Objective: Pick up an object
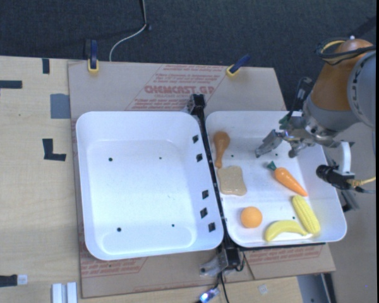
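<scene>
Pincer (279, 145): hung open and empty over the right bin (252, 120)
Carrot (289, 180): lay just below, likely the target

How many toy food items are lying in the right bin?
6: a drumstick by the divider, bread slice below it, orange near the front, banana and corn at the front right, carrot centre right. The arm may hide others.

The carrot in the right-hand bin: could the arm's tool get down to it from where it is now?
Probably yes. The tool hangs above the right bin, just up and left of the carrot. The carrot lies apart from the corn, with bare floor around it.
</scene>
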{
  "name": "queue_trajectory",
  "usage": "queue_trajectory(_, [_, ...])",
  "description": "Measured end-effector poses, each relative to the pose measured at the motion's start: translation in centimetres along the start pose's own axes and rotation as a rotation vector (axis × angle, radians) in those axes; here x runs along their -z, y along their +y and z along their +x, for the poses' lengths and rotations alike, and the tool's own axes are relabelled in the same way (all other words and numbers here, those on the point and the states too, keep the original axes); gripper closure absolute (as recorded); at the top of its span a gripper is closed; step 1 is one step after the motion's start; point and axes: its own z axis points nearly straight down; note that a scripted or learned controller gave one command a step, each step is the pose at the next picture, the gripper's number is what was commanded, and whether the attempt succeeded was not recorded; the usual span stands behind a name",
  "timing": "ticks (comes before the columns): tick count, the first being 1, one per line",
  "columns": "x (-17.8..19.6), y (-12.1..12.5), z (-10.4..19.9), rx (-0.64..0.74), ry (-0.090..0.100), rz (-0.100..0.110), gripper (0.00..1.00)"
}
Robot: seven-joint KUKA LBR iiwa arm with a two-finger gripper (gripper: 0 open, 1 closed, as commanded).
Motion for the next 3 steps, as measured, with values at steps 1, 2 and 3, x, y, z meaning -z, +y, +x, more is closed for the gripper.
queue_trajectory(1, [-7.2, 6.5, 3.5, 0.012, 0.000, -0.009, 0.00])
queue_trajectory(2, [12.8, 6.5, 8.1, 0.013, -0.001, -0.029, 0.00])
queue_trajectory(3, [-6.8, 2.6, 7.0, 0.006, 0.003, 0.006, 0.00])
